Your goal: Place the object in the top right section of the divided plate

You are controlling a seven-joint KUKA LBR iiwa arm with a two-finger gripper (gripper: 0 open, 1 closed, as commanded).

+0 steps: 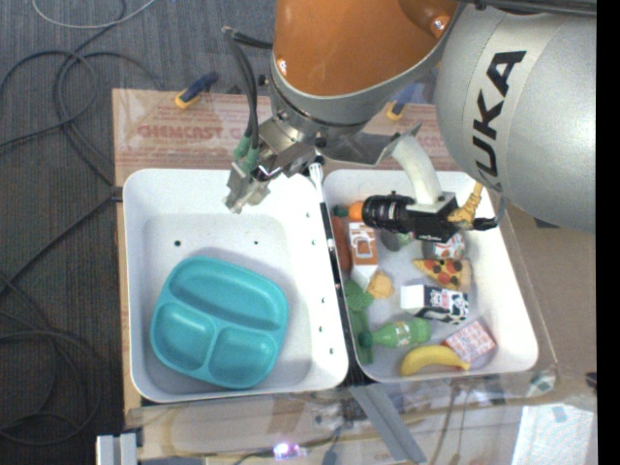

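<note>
**Desk:** What does the frame show?

**Bench:** A grey-and-orange KUKA arm (387,46) reaches in and holds its gripper (240,194) beyond the far edge of the teal divided plate (221,323). The gripper is well apart from the plate, over the back of the left bin (145,211).

**Desk:** Spread or closed? Carrying anything?

**Bench:** From this angle I cannot tell whether the gripper is apart or together, nor whether it holds anything. All three plate compartments show bare teal. Which object is meant is unclear. The candidates, a banana (433,358) and a green bottle (402,333) among them, lie right of the plate, across the wall in the right bin (513,327).

**Desk:** So what is the step in hand?

**Bench:** My reading is that the placing is not yet done. If the gripper carries the object, the job is to bring it to the plate. If not, the object must first be fetched from the plate's right.

**Desk:** And how is it done well?

**Bench:** The target looks to be the compartment at the plate's far right corner, the part nearest the gripper. The plate lies turned at a slant, so aim by its raised ridges, not by the bin walls. Come in over the middle of that compartment and descend straight. Release low, so the object cannot bounce over a ridge into a neighbouring section or tip off the plate's rim.
</note>
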